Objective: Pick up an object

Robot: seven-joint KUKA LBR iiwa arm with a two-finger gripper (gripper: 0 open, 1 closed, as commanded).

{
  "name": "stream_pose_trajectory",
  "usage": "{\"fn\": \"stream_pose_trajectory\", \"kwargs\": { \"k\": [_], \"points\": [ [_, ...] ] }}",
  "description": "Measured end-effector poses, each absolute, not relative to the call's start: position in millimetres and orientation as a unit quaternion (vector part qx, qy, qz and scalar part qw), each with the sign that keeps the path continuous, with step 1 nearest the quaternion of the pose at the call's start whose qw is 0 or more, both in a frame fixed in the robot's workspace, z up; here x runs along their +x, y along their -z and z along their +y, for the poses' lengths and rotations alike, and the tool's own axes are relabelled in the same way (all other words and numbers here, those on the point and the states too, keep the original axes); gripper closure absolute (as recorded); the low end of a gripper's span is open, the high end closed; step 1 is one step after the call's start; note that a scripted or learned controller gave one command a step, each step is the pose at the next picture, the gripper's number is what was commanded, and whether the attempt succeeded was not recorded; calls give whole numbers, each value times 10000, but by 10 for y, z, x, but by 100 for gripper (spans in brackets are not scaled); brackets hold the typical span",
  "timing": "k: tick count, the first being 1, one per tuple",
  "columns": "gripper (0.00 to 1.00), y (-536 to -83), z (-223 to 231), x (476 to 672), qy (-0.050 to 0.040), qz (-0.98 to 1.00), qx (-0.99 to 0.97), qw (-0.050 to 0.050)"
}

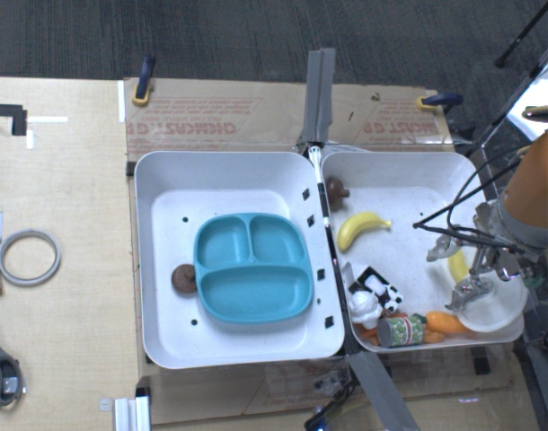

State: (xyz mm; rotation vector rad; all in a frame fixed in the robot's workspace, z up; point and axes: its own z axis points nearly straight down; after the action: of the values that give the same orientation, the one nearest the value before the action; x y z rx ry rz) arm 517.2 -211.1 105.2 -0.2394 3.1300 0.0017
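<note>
My gripper (pixel 472 285) hangs low over the right side of the right bin (pixel 409 164). Its tip is just above a clear plastic bowl (pixel 491 314) and right beside a small yellow piece (pixel 456 266). A yellow banana (pixel 360 228) lies in the bin's upper left part. Along the front wall sit a black-and-white toy (pixel 378 287), a white item (pixel 362 307), a green can (pixel 402 330) and an orange carrot (pixel 446 323). A small brown thing (pixel 335 189) rests in the far left corner.
The left bin (pixel 166 187) holds a blue divided plate (pixel 253 268) with a brown round object (pixel 183 278) at its left. On the bench to the left lie a grey tape ring (pixel 27 257) and scissors (pixel 3 377). Cables (pixel 454 214) trail across the right bin.
</note>
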Motion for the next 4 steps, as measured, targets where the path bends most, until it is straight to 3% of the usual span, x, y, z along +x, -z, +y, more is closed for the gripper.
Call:
{"fn": "stream_pose_trajectory", "kwargs": {
  "k": [2, 3, 4],
  "points": [
    [0, -956, -2163, 6571, -25, 9803, -1975, 50],
    [0, -943, -2202, 5656, 3, 9714, -2376, 43],
    [0, -928, -2013, 5687, -7, 9752, -2213, 30]
  ]
}}
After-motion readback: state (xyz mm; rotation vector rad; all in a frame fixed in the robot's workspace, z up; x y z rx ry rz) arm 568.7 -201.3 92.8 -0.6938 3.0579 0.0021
